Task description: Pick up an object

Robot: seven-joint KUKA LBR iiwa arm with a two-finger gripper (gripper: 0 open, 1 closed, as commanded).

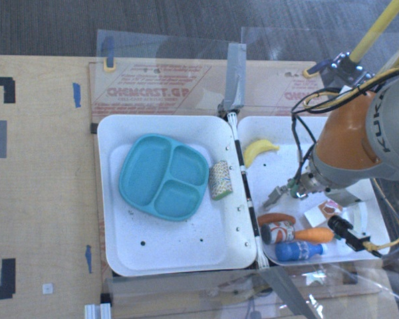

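The grey two-finger gripper (276,196) hangs with fingers apart over the right white bin (287,133), holding nothing. The curved yellow plastic banana (258,149) lies near the bin's far left corner, long axis left-right.

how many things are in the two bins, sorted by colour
blue: 2, divided plate and bottle
yellow: 1, banana
orange: 1, carrot
red-brown: 2, sausage and can
green-patterned: 1, sponge
white and red: 1, small packet
total: 8
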